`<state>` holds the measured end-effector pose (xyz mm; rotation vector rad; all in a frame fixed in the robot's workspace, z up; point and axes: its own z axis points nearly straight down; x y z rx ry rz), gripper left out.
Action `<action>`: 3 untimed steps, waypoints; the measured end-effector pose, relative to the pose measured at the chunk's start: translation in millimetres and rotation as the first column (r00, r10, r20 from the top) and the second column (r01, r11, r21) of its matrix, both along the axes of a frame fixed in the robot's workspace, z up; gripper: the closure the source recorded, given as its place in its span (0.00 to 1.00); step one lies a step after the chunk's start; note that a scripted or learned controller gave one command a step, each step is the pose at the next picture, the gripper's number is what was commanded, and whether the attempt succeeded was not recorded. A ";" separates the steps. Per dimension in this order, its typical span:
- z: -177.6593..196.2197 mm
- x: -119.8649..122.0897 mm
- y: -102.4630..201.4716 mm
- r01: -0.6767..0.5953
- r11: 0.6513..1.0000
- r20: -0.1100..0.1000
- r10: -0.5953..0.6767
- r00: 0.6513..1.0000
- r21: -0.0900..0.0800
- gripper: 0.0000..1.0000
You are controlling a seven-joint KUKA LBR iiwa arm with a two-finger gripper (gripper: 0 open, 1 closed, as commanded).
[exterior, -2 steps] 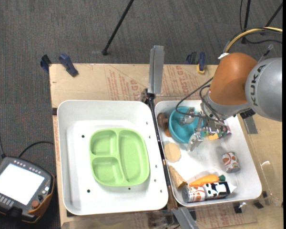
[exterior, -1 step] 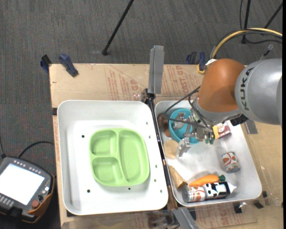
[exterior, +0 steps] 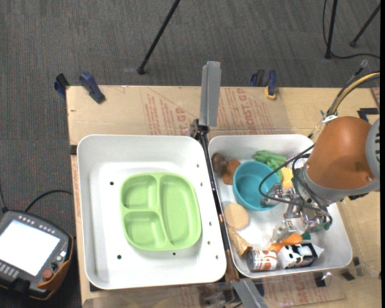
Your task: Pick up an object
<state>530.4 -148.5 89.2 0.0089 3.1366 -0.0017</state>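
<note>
Several small objects crowd the right bin, any of them a candidate for the pick. My gripper hangs low over that bin's near right part, above an orange carrot-like piece and just far of a black-and-white cow-print carton. I cannot tell the state of the claw; cables and wrist hardware clutter that spot, and I see nothing clearly held.

Left of the carton, touching it, lies a red-labelled can on its side at the bin's near wall. A cone-shaped brown thing sits left of the can. Beyond it rests a tan round bun-like item. A teal bowl stands upright mid-bin, left of the wrist, its right rim behind cables. Green leafy toy lies far of the bowl, a yellow piece beside it. Brown lumps sit at the far left corner.

Arm's orange band covers the bin's right side.

Left bin holds a light green divided plate, three compartments, lying flat in the middle. Both bins rest on a cardboard-covered bench. Blue clamps grip the far edge. Teach pendant lies on the floor at near left.
</note>
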 end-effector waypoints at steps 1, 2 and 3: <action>-1.6 74.6 52.2 0.185 0.983 -0.003 -0.185 0.983 0.004 0.00; -0.9 23.9 -49.9 0.083 0.997 -0.003 -0.083 0.997 -0.001 0.00; -3.8 100.9 -61.9 -0.021 1.000 -0.036 0.021 0.999 0.014 0.00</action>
